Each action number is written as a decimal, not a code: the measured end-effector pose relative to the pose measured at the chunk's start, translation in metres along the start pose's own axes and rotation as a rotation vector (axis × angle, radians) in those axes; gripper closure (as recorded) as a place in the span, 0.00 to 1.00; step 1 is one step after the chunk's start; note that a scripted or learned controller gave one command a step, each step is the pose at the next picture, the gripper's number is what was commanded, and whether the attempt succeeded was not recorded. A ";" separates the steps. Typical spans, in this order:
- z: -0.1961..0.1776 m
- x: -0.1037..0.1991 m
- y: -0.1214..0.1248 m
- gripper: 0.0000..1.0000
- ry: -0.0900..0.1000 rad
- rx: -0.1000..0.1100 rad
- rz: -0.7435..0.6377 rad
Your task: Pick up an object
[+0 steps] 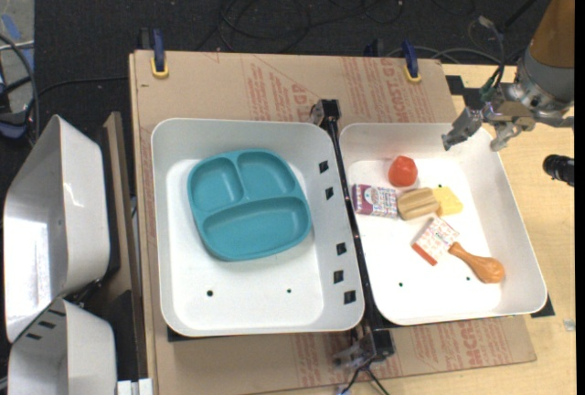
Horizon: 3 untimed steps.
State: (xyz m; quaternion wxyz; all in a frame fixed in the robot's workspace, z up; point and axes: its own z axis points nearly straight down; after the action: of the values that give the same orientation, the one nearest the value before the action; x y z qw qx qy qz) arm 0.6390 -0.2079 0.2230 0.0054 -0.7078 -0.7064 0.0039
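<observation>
The right bin (pixel 512 229) holds several small objects: a red ball (pixel 402 171), a purple-and-white packet (pixel 374 199), a tan block (pixel 416 203), a yellow piece (pixel 448 198), a white-and-red card (pixel 435 240) and an orange spoon-like toy (pixel 477 262). My gripper (pixel 479 132) hovers over the bin's far right corner, to the upper right of the red ball. Its two fingers stand spread apart with nothing between them.
The left bin (pixel 174 229) holds a teal divided plate (pixel 248 203). A black divider with clips runs between the bins. Two clamps sit on the board's far edge. White boxes stand at the far left.
</observation>
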 end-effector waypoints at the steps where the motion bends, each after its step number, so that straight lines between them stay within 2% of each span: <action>1: -0.010 0.001 0.003 0.00 -0.003 -0.014 -0.003; 3: 0.086 0.009 -0.012 0.00 -0.001 -0.009 -0.002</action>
State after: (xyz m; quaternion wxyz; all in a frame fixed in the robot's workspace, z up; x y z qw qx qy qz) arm 0.6255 -0.1991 0.1372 0.0018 -0.7071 -0.7071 0.0013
